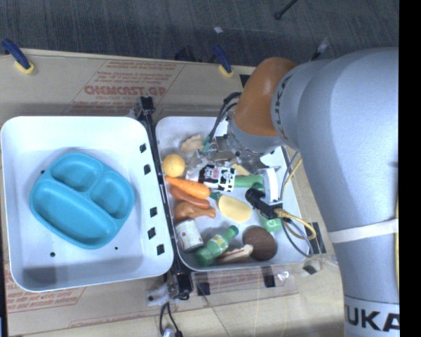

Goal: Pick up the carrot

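The orange carrot (pixel 188 187) lies on its side in the left half of the right bin (pixel 170 128), pointing left and slightly up. My gripper (pixel 217 174), with a black-and-white marker on its body, hangs low over the bin just right of the carrot's thick end, close to it or touching. The grey arm with its orange band (pixel 259 107) reaches in from the right and hides the bin's far right part.
Around the carrot lie a yellow ball (pixel 173 165), a beige item (pixel 191 144), a brownish orange item (pixel 191 210), a small can (pixel 189 235), a green bottle (pixel 216 244), a brown round fruit (pixel 259 243) and a pale yellow piece (pixel 234 208). The left bin (pixel 17 135) holds a blue divided plate (pixel 82 199).
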Available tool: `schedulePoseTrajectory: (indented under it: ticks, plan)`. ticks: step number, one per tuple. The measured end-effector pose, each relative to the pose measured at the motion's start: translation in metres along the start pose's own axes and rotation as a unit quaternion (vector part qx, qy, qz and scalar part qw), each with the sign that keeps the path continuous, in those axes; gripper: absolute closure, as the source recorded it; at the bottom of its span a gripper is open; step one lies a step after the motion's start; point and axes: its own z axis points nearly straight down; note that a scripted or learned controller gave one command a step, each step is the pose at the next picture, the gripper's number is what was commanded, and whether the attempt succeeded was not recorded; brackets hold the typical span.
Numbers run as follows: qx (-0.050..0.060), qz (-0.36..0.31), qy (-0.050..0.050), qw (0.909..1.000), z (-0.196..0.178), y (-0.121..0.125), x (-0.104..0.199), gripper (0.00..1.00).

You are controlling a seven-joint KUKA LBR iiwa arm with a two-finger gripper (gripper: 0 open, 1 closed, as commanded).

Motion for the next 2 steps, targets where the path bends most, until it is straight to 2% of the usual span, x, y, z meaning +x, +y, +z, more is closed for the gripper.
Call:
schedulePoseTrajectory:
  ticks: [1, 2]
  plan:
    - [0.004, -0.084, 0.010, 0.9964, 0.006, -0.064, 0.006, 0.00]
    - [0.005, -0.181, 0.013, 0.9833, -0.095, -0.126, 0.059, 0.00]
